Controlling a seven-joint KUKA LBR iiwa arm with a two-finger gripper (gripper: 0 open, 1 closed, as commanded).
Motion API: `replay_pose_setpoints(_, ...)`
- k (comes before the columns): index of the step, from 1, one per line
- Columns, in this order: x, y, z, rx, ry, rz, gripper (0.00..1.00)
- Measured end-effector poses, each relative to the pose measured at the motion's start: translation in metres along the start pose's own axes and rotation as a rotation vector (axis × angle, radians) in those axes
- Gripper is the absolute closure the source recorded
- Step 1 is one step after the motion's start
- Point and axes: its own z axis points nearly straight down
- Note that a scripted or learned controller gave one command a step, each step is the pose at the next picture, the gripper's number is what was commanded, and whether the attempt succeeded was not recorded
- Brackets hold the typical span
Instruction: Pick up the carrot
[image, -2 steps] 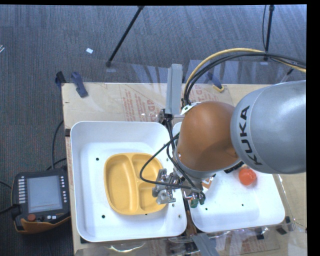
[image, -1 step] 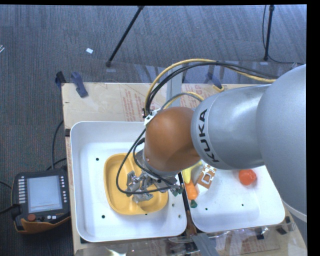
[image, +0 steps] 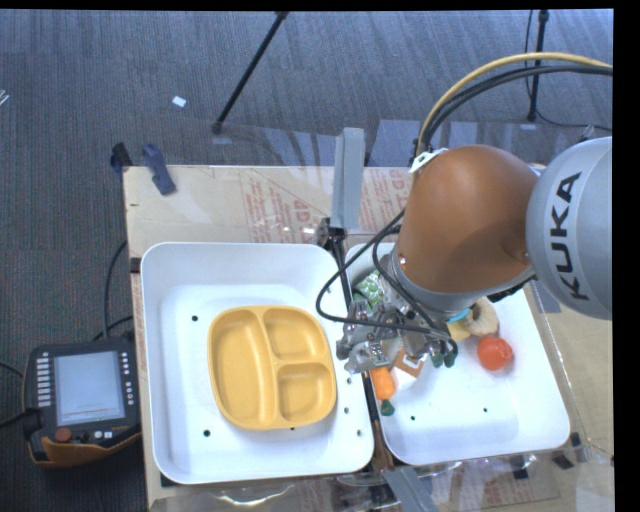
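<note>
1. Gripper (image: 385, 352) hangs low over the left edge of the right bin (image: 470, 430), under the arm's (image: 470, 225) orange wrist band; whether it is released or clenched cannot be told, since cables and the wrist body crowd that spot.
2. Just below it lies the carrot (image: 383, 383), a short orange piece with a dark green end, resting on the bin floor close to the wall shared with the left bin (image: 170, 300).
3. No part of the carrot is seen inside the gripper.
4. Further right in the same bin sits a red tomato (image: 494, 352), and beside it a pale ring-shaped piece (image: 484, 318), partly under the arm.
5. A green item (image: 371, 290) peeks out at the wrist's left side.
6. In the left bin lies a yellow tray (image: 270, 365) with three compartments.
7. On the floor to the left of the bench rests a pendant (image: 82, 400) with a screen.
</note>
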Motion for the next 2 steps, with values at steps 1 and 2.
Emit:
replay_pose_setpoints(1,-0.001,0.050,0.093,-0.002,0.014,-0.147,1.00)
replay_pose_setpoints(2,-0.050,0.046,0.096,-0.001,0.006,-0.127,1.00)
